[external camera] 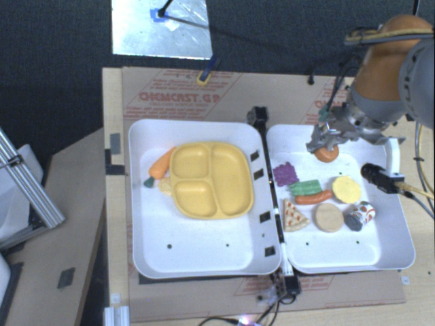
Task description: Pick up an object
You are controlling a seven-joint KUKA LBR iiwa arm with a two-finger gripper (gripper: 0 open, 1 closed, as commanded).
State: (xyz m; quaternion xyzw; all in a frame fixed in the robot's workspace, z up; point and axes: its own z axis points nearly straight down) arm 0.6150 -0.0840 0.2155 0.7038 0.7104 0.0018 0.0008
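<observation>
My gripper (325, 141) hangs over the far part of the right bin (391, 253). It sits directly on top of a small orange round object (328, 154), which shows just under its tip. Whether the orange object is gripped or only lies beneath cannot be made out. Nearer in the same bin lie purple grapes (285, 174), a green piece (306, 187), a red-orange sausage shape (313, 197), a yellow disc (346, 189), a pizza slice (293, 216), a tan round cookie (328, 217) and a small grey and red object (359, 214).
The left bin (146, 250) holds a yellow sectioned plate (207, 180). An orange carrot (161, 163) and a small pale yellow piece (165, 186) lie at its left side. A black divider (268, 182) runs between the bins.
</observation>
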